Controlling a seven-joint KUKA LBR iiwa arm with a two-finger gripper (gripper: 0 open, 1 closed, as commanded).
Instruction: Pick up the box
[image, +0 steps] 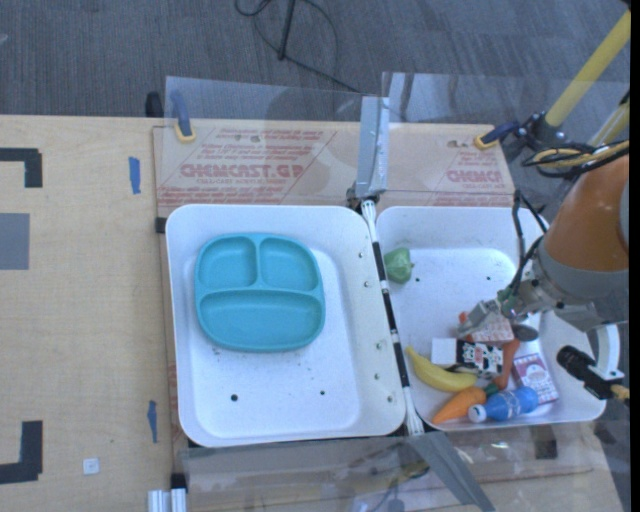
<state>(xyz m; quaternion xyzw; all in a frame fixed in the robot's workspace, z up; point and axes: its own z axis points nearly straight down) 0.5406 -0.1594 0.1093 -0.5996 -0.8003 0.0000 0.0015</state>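
Observation:
A small pink and white box (536, 376) lies flat near the right bin's front right corner. Just left of it is a black and white patterned box (481, 355) with a white end (445, 351). My gripper (497, 314) is low in the right bin (450, 235), just above and behind the patterned box and up-left of the pink box. The grey wrist and orange band (590, 225) rise from it to the right.
A banana (440, 373), a carrot (458, 405) and a blue bottle (506, 404) crowd the right bin's front. A green item (398, 265) sits at its back left. The left bin (340, 400) holds a teal divided plate (259, 292).

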